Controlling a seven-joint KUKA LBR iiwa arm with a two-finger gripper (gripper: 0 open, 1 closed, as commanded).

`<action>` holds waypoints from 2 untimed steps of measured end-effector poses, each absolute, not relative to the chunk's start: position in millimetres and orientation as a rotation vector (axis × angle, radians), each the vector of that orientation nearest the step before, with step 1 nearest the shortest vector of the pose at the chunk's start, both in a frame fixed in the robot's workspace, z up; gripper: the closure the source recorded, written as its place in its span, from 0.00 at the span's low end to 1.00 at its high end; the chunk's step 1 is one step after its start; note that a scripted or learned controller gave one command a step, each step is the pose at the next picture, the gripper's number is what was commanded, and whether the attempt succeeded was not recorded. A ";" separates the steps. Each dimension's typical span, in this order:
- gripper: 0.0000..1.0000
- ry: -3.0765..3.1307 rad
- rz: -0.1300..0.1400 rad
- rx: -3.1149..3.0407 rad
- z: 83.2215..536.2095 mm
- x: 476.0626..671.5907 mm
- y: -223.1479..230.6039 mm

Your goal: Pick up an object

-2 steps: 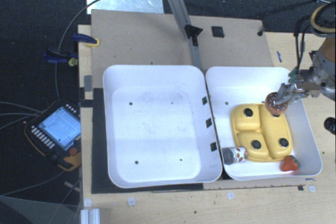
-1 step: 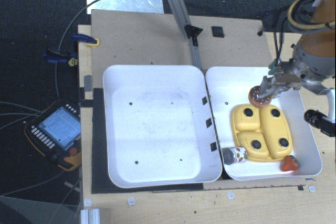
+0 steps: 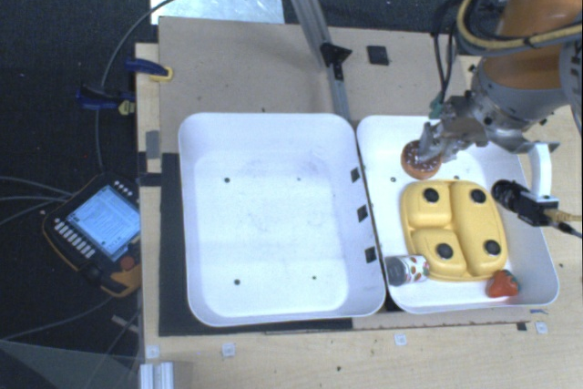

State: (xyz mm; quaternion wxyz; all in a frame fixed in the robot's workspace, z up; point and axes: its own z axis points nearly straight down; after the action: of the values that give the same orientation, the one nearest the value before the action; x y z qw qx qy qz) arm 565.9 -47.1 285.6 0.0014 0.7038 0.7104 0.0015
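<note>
Covering part of a brown round object (image 3: 419,163), the gripper (image 3: 430,146) reaches down from the right; finger state indeterminable.

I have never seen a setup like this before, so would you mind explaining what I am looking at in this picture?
This is a single camera fixed above a bench, looking down at a slant. The grey machine with the orange band is a robot arm reaching in from the right; at its tip is a two-finger gripper for picking things up. The bench carries two shallow white bins: the left bin and the right bin. In the right bin lie a large yellow moulded piece, a small brown round object just under the gripper, a small can-like item and a red strawberry-like toy. The gripper is low over the brown object, but I cannot tell whether it grips it. The screen device on the left looks like a handheld controller.
</note>
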 end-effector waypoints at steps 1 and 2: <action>1.00 2.230 0.005 2.209 280.5 593.7 -0.2; 1.00 2.231 0.002 2.212 259.1 605.5 49.5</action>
State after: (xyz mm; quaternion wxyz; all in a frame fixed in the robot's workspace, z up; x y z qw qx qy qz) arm 605.5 49.5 259.1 0.0002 0.7040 0.7102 0.0007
